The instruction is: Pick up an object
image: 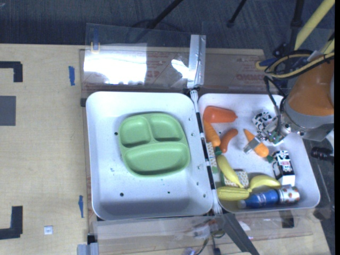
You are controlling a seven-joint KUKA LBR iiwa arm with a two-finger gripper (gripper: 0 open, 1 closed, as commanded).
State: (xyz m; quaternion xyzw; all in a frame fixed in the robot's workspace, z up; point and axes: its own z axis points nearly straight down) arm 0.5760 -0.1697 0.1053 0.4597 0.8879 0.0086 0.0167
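My gripper [261, 141] hangs over the middle of the right bin [311, 177], at the end of the grey wrist below the arm's orange band [314, 95]. It sits directly on a small orange carrot-shaped piece [260, 150], whose pointed tip pokes out up and to the left of it. Whether the piece is gripped is hidden by the wrist. Close around it lie a black-and-white patterned toy [261, 119], a second one [283, 164], and a short orange-red piece [228, 137].
The right bin also holds a large orange toy [218, 114], two bananas [227, 169] [262, 182], and a blue bottle [268, 198] along the near wall. A green divided plate [153, 142] lies in the left bin [101, 158]. A clear plastic panel [139, 62] stands behind the bins.
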